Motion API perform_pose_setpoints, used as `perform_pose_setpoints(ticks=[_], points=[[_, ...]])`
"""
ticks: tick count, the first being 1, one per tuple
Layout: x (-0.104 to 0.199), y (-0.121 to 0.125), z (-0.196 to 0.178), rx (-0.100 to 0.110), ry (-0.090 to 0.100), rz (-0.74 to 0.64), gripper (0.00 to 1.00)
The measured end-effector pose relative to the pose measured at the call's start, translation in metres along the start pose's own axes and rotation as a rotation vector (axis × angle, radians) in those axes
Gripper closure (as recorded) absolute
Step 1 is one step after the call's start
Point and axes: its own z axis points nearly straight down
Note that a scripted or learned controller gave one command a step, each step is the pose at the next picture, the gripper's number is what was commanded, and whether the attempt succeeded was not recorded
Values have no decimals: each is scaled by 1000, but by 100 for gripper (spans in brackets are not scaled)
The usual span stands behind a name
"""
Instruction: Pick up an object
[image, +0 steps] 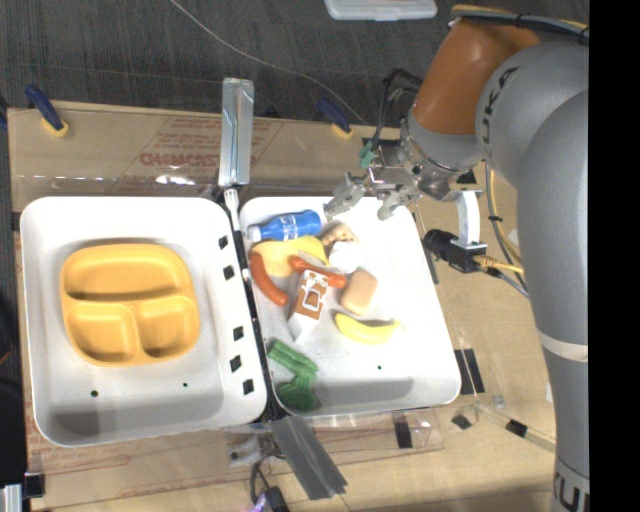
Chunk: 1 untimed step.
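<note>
The jaws (369, 198) hang spread and empty over the right bin's (432, 330) twelve o'clock rim. Toys cluster toward nine o'clock: blue bottle (285, 225), banana (364, 328), green piece (292, 360). Approach stage; next, a descent onto one.

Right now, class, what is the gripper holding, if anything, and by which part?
Nothing. The gripper hangs open above the far edge of the right bin, its fingers spread, with no object between them.
</note>
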Motion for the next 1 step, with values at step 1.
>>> perform_pose_setpoints(ticks=[1], points=[[-26,-20,91,4,1,269,0]])
